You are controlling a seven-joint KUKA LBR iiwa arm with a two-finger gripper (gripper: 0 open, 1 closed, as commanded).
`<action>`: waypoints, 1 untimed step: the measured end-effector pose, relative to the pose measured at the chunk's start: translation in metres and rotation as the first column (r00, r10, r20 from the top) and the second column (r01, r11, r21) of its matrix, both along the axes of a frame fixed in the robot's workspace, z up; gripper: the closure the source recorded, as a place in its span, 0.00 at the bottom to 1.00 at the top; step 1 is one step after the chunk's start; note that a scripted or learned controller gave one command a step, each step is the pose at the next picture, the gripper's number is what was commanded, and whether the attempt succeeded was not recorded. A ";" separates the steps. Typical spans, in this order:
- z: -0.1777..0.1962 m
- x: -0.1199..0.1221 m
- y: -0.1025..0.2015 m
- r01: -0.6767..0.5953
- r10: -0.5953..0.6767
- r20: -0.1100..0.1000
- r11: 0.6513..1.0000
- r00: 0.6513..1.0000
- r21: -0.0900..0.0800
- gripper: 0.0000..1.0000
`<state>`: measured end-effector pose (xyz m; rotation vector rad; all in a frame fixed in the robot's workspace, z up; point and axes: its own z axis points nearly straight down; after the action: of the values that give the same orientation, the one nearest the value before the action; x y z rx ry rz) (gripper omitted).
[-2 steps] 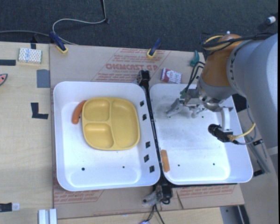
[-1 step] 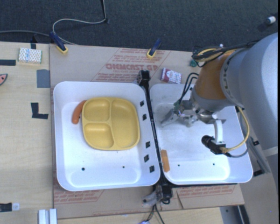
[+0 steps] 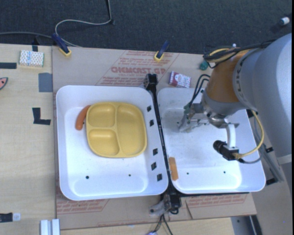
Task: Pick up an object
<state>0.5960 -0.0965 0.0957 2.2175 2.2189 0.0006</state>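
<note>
A yellow divided plate point(image 3: 116, 129) lies in the left bin point(image 3: 73, 180). An orange sausage-shaped piece point(image 3: 80, 118) rests against the plate's left edge. A small orange piece point(image 3: 173, 168) lies at the left wall of the right bin point(image 3: 210, 180), near its front. My gripper point(image 3: 187, 122) hangs low over the upper middle of the right bin, apart from the small orange piece, which lies below and to its left. Nothing shows between the gripper's tips.
A black divider strip point(image 3: 156, 126) runs between the bins. A red-and-white packet point(image 3: 179, 79) lies behind the right bin. Two clamps point(image 3: 62, 44) hold the cardboard's far edge. The arm's grey body point(image 3: 269, 92) covers the right bin's right side.
</note>
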 end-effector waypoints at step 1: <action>0.009 0.000 0.001 -0.001 0.001 -0.001 1.000 1.000 0.001 1.00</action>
<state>0.5959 -0.0958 0.1047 2.2174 2.2212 0.0004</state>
